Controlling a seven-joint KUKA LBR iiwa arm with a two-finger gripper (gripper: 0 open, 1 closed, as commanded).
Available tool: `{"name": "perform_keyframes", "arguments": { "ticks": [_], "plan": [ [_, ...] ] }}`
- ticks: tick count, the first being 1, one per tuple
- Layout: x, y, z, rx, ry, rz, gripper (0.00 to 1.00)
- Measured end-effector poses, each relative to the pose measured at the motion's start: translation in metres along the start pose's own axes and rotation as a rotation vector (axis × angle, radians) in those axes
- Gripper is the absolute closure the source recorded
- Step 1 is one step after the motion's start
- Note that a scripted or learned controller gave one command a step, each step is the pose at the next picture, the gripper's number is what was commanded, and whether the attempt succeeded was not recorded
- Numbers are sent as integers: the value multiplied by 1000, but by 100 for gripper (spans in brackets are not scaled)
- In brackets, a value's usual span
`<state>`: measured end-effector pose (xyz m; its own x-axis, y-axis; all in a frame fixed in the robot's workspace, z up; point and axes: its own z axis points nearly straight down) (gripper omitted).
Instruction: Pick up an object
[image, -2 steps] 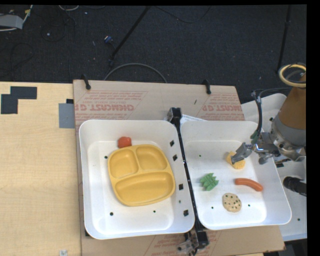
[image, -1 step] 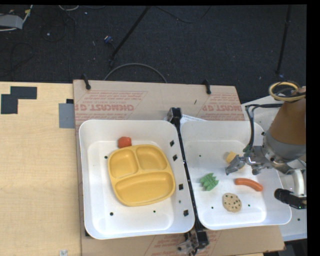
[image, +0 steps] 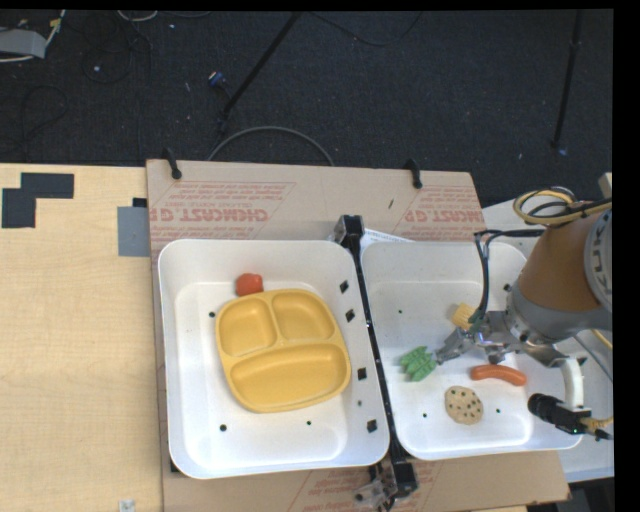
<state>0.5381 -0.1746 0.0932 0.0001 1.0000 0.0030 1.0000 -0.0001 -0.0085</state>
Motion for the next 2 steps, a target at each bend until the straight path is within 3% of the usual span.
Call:
{"name": "perform_keyframes", "arguments": {
  "ticks": [1,2],
  "plan": [
    [-1,1,-13,-3,-1,3,100],
    [-11,5,-63,-11,-4,4,100]
  ]
}}
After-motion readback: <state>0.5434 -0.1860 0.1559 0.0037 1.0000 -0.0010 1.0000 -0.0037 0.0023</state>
